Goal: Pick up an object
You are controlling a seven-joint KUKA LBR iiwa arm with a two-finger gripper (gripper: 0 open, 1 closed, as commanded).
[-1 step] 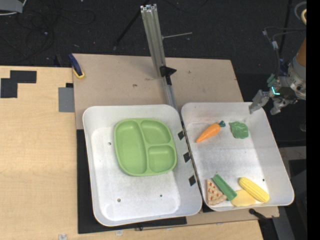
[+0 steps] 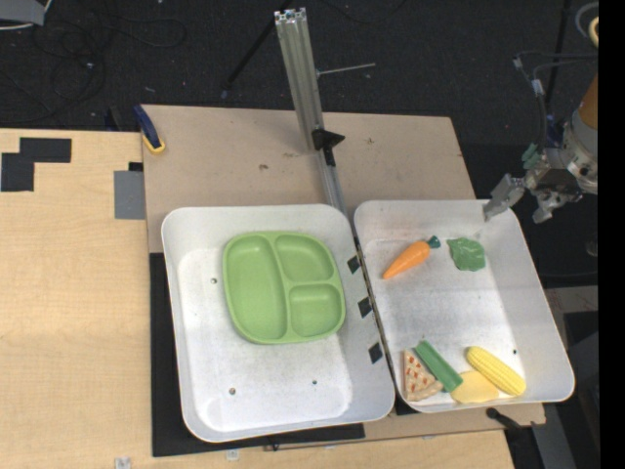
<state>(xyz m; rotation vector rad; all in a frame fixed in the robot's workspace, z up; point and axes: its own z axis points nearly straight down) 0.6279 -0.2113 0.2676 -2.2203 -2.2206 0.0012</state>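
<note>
One carrot [image 2: 407, 258] lies in the right bin [image 2: 547, 306], with one green lump [image 2: 468, 254] beside it; one pizza slice [image 2: 420, 376], one green stick [image 2: 438, 366] and one corn cob [image 2: 495, 370] sit farther down. The left bin [image 2: 195, 360] holds one green plate [image 2: 284, 287]. The gripper [image 2: 522, 198] hangs spread over the right bin's far corner, holding nothing.

A dark floor [image 2: 146, 27] strewn with thin cables fills the top of the view. A brown board [image 2: 391, 154] lies under the bins, with a pale wooden tabletop [image 2: 68, 311] to its left. A metal post [image 2: 303, 76] rises slanted from the board's middle.
</note>
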